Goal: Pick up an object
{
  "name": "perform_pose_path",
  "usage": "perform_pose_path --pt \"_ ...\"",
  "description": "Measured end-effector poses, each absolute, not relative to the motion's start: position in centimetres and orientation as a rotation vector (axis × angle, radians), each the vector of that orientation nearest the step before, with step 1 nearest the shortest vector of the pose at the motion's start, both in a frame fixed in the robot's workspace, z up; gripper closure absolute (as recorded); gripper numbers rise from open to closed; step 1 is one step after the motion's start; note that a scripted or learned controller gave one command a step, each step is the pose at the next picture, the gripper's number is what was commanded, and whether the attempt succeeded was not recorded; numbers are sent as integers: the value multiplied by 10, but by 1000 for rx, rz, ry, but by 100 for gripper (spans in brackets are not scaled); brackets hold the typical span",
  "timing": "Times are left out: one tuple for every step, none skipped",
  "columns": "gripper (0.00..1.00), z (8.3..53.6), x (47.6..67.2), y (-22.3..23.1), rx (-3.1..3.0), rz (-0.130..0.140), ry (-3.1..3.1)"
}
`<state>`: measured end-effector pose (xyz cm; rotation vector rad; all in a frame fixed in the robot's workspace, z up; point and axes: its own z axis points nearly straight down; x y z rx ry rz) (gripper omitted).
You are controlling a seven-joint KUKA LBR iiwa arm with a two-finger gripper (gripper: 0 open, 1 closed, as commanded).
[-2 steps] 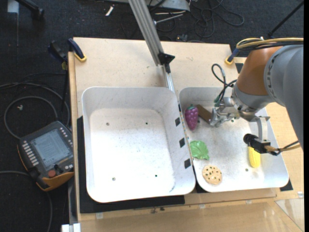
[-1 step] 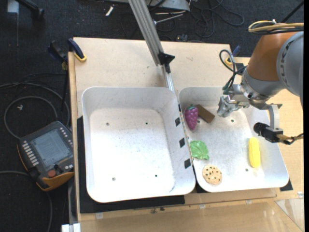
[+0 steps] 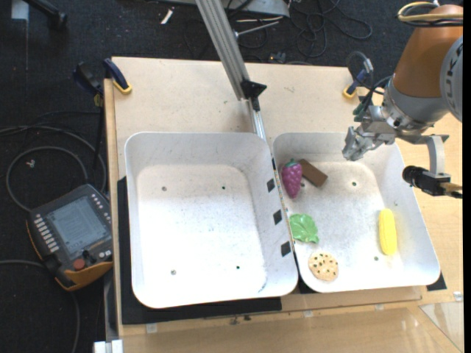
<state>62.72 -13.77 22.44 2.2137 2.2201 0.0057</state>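
Two shallow white plastic bins sit side by side on the pale wooden bench [image 3: 184, 98], their inner rims meeting along a seam marked with small black tabs. In the right bin [image 3: 419, 274] lie five things. A purple plastic bunch of grapes [image 3: 292, 178] rests near the far left corner, against the dividing rim, and a small brown rectangular block [image 3: 314, 174] lies touching its right side. Further toward the near edge, still along the left wall, sits a green leafy plastic piece [image 3: 303, 228]. A round tan cookie with dark chips [image 3: 323, 266] lies close to the near left corner. A yellow corn-cob-shaped toy [image 3: 387, 232] lies lengthwise near the right wall, well apart from the others.

The left bin [image 3: 140, 153] shows a bare, speckled floor.

The grey gripper [image 3: 354, 148] hangs above the far edge of the right bin, near its far right corner, to the right of the grapes and the brown block and apart from both. Whether it stands parted or closed cannot be told from this angle, and nothing is visible in its grasp. The arm's orange band [image 3: 429, 46] rises behind it at the bench's far right corner.

A slanted grey metal rail [image 3: 224, 43] crosses the far edge of the bench, ending at the seam between the bins.
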Motion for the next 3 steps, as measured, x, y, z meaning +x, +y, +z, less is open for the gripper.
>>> perform_pose_path --pt "100 278 629 -138 2212 6 2220" --pt "100 276 631 -91 2214 1 2230" --pt "100 260 634 -35 2214 0 2233"
